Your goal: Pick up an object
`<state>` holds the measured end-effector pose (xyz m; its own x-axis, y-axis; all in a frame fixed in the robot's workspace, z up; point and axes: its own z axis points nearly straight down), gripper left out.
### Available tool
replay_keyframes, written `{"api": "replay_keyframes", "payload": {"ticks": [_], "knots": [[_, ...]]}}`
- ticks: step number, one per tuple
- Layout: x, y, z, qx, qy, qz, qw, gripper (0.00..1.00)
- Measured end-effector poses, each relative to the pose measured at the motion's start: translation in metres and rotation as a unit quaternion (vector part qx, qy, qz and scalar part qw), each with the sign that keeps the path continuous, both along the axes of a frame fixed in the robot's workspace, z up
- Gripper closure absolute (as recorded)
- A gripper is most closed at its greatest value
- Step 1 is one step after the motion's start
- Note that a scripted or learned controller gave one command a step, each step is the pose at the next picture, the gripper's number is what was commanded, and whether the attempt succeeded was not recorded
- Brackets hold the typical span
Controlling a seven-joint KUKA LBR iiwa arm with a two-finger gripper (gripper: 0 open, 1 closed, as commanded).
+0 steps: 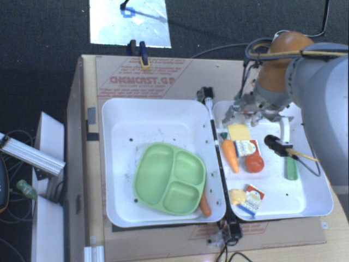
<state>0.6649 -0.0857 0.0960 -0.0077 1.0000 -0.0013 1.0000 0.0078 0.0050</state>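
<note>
My gripper (246, 113) hangs low over the far end of the right bin (313, 198), just beyond a yellow cheese slice (238, 131). In front of the cheese lie a small white carton (246, 147), an orange carrot (230, 156) and a red tomato (254, 163). A green stick-shaped piece (290, 168) lies toward the right wall of this bin. A yellow lump (236, 196) and a printed packet (252, 197) sit near the front edge. Nothing shows in the gripper's grasp.
The left bin (122, 141) holds a green divided plate (170, 177), with a small orange sausage-like piece (204, 206) at its front right corner. A ridge between the bins (215, 146) runs beside the carrot. The grey arm (322, 86) covers the right bin's far right corner.
</note>
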Motion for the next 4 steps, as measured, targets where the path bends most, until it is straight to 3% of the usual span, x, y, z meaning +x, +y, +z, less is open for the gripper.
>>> {"api": "replay_keyframes", "payload": {"ticks": [1,2,3,4], "knots": [[0.004,-0.019,-0.011,0.0001,0.001,-0.003,1.0000,0.00],[0.004,0.002,-0.011,0.0005,0.001,-0.002,1.0000,0.00],[0.004,-0.045,-0.011,-0.0001,0.001,-0.003,1.0000,0.00],[0.004,0.004,-0.011,0.0007,0.001,-0.002,1.0000,0.00]]}}
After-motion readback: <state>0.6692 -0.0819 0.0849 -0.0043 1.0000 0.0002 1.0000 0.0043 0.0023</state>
